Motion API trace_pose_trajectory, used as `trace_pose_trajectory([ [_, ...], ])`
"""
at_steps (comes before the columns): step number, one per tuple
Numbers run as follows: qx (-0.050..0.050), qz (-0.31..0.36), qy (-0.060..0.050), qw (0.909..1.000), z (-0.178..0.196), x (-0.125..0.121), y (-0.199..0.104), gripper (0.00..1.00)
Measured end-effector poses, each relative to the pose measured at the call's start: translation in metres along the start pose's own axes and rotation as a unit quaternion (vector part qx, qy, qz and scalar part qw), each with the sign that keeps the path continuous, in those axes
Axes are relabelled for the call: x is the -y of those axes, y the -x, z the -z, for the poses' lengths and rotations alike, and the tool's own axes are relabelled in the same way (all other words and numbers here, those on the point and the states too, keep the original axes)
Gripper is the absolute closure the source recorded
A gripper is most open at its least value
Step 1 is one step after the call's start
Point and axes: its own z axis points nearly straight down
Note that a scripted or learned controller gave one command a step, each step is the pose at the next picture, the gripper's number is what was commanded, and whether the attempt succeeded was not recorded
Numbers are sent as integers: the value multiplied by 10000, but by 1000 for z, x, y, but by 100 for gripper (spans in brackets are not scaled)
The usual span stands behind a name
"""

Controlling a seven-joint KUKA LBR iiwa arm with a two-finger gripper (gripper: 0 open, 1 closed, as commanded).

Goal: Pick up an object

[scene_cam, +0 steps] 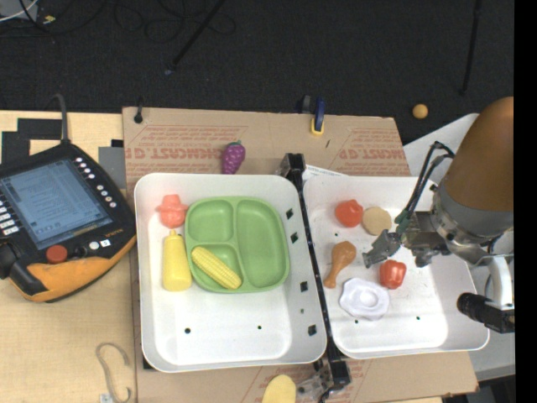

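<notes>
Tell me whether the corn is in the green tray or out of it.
In. The corn lies inside the green tray's lower left compartment, in the left bin.

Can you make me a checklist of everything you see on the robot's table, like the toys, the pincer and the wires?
Surface: two white bins, left bin and right bin, on cardboard.
Job's things: right bin has a red tomato, beige potato, drumstick, red pepper, white egg.
Clutter: green plate with corn; yellow bottle, pink toy; purple grapes outside.
Pincer: pincer just above the red pepper.
Cables: black wires on the arm.
Surroundings: tablet controller, orange ball.
</notes>
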Motion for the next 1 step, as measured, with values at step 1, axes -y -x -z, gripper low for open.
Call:
trace_pose_trajectory([
  [1, 6, 8, 51, 10000, 5, -2, 0, 0],
])
